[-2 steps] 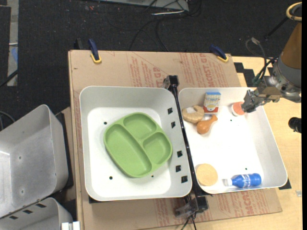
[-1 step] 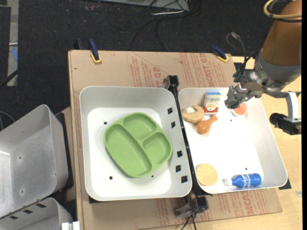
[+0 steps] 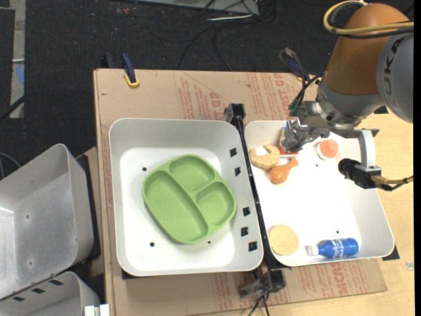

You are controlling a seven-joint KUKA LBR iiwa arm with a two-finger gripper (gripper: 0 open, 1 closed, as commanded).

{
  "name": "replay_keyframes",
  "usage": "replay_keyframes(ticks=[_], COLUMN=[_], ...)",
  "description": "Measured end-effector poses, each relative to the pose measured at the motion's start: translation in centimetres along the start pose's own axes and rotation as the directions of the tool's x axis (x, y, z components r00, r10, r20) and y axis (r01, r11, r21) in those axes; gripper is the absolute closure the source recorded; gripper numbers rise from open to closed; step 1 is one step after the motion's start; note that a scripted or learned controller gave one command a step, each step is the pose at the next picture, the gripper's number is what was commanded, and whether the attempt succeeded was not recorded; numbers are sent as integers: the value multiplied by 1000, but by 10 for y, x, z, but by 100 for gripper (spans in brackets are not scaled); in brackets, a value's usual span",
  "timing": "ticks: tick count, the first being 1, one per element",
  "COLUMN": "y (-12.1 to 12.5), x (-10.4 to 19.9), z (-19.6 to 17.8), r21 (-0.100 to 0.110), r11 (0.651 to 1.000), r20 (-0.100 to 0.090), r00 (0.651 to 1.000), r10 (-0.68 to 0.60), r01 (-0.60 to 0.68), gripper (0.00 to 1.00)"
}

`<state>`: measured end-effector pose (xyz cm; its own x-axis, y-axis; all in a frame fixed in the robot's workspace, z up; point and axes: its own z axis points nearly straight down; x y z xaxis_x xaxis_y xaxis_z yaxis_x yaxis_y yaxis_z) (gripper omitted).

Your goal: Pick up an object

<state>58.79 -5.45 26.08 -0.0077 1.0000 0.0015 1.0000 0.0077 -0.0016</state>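
Note:
My gripper (image 3: 291, 141) hangs low over the far left part of the right bin (image 3: 329, 203). Just left of it lies a beige pastry-shaped toy (image 3: 266, 157). An orange pear-shaped toy (image 3: 281, 172) lies right below the gripper, and a small red piece (image 3: 284, 151) shows at its tip. To the gripper's right sits a round salmon-coloured item (image 3: 327, 150). Near the front edge of this bin lie a tan round biscuit (image 3: 284, 239) and a blue bottle (image 3: 335, 247) on its side. I see nothing lifted by the gripper.
The left bin (image 3: 131, 242) holds a green divided plate (image 3: 189, 197). A black divider (image 3: 252, 196) runs between the two bins. A black fitting with a cable (image 3: 358, 172) hangs from the arm over the right bin's right side.

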Motion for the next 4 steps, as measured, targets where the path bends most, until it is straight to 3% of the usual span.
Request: replay_keyframes(ticks=[3, 4], y=[31, 31], x=[147, 144], z=[18, 18], r21=[-3, -2], r11=[1000, 1000], r20=[1, 2], r00=[1000, 1000], r10=[1, 5], r01=[-1, -5], gripper=[100, 0])
